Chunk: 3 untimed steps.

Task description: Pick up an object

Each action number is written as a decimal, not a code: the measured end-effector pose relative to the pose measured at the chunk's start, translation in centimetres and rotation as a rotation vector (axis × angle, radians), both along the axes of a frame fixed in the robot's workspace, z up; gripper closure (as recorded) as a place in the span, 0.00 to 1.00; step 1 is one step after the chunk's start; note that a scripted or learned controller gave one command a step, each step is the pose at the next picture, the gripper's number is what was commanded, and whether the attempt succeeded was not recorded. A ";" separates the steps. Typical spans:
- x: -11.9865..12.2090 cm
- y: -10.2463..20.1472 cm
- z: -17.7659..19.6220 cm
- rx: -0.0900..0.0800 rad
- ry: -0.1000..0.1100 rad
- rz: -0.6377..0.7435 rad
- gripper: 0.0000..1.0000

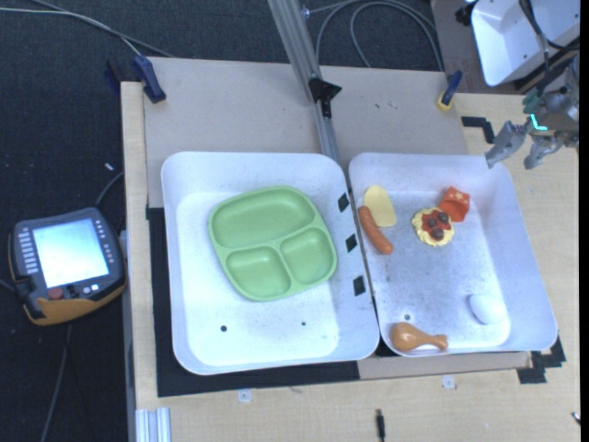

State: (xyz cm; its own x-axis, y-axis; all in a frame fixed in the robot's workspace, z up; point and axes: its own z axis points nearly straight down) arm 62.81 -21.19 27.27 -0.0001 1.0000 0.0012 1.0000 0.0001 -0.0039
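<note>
Nearest the camera, a tan toy drumstick (419, 339) lies at the near edge of the right bin (525, 247), close to that bin's near-left corner. Just beyond it, towards the near-right corner, sits a white egg-shaped object (485, 308).

Farther back in the same bin, an orange sausage (375, 231) lies along the left wall, with a yellow wedge-like piece (379, 205) touching its far end. Near the middle of the far half rests a small yellow tart with red topping (433, 226), and a red object (455, 203) sits just beside it, towards the far-right corner.

Of these 6 objects, the red one lies closest to the tool (526, 142), which hangs above the worktop (230, 99) outside the bin's far-right corner, well apart from everything in the bin. Its 2 grey fingers (502, 145) are spread apart with nothing between them.

Beside it, the left bin (184, 247) holds 1 thing: a green divided plate (272, 242) with 3 compartments, lying flat near the middle, towards the far side. Each compartment is bare.
</note>
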 end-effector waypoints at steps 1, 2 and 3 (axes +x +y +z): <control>0.1 0.0 0.2 -0.001 -0.003 0.001 0.00; 0.5 -0.1 -4.0 0.000 0.000 0.001 0.00; 0.6 -0.6 -8.4 0.000 0.001 0.000 0.00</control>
State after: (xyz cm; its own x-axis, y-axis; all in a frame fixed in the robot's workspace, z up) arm 63.40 -21.75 18.88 0.0001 1.0000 0.0012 1.0000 -0.0001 -0.0052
